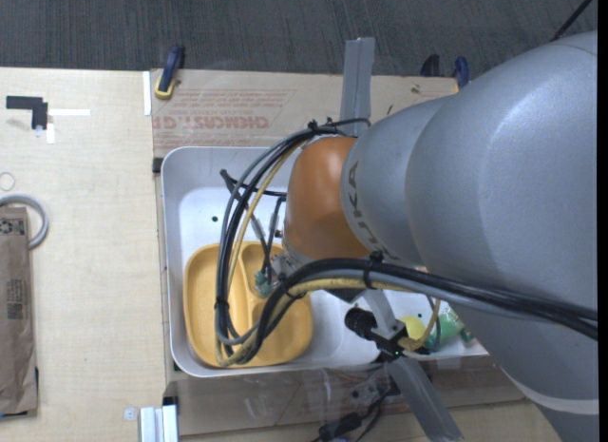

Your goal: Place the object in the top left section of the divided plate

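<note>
Camera view: a grey arm (475,202) with an orange band reaches over a white bin (180,193) on the worktop. Inside lies a yellow divided plate (204,307), partly behind black cables. The arm hides its fingers; whether they are spread or pinching cannot be told. A yellow-green object (427,328) lies near the arm's base. Aim squarely over the plate's top left section before lowering.

Shallow yellow plastic divided plate (204,307) lies flat in the near left part of the white bin, its raised dividers partly hidden under black cables. Small yellow-and-green objects (432,329), blurred, sit well right of it, near edge.
</note>
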Available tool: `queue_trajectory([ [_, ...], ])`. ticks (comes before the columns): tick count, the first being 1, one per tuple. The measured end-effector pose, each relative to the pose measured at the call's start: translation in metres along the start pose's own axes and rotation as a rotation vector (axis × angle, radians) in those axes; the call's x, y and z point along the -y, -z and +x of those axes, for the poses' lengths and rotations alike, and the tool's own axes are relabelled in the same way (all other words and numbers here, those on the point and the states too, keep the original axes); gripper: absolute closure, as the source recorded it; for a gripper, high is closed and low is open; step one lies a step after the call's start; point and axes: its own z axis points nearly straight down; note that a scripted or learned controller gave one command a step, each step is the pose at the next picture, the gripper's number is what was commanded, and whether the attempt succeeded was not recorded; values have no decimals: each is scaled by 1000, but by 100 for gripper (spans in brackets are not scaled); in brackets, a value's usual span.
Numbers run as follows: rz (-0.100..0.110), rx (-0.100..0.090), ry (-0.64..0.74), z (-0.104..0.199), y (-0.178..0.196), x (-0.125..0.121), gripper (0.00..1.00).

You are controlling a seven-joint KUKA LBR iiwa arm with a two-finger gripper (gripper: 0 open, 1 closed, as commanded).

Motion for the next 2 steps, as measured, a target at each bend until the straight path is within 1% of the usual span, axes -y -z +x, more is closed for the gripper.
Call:
queue_trajectory([
  [1, -23, 8, 438, -4, 4, 8, 100],
  [2, 29, 0, 374, 7, 1, -34, 100],
])
